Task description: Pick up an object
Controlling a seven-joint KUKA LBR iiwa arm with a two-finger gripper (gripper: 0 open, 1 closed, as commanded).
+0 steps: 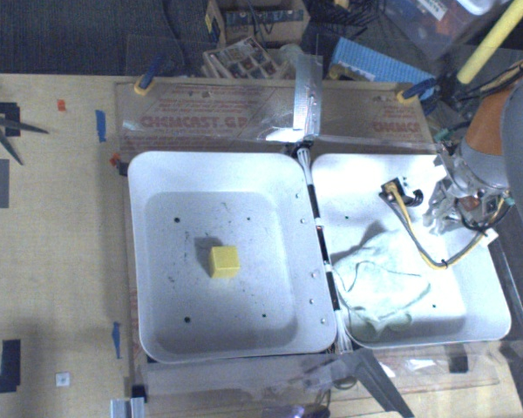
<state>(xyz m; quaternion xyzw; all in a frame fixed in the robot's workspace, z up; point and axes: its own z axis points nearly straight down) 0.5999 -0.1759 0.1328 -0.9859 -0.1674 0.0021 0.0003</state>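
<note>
A small yellow cube (225, 261) lies near the middle of the left bin (157, 190). A crumpled white and pale green cloth (385, 279) lies in the front half of the right bin (479, 320). My gripper (442, 213) hangs over the right bin's right side, behind and to the right of the cloth, far from the cube. Nothing shows held in it.
The two bins meet at a shared rim (318, 233) down the middle. A clear plastic sheet (279, 116) lies behind the bins. Bare wooden bench (52, 233) stretches to the left, with small blue and black bits on it.
</note>
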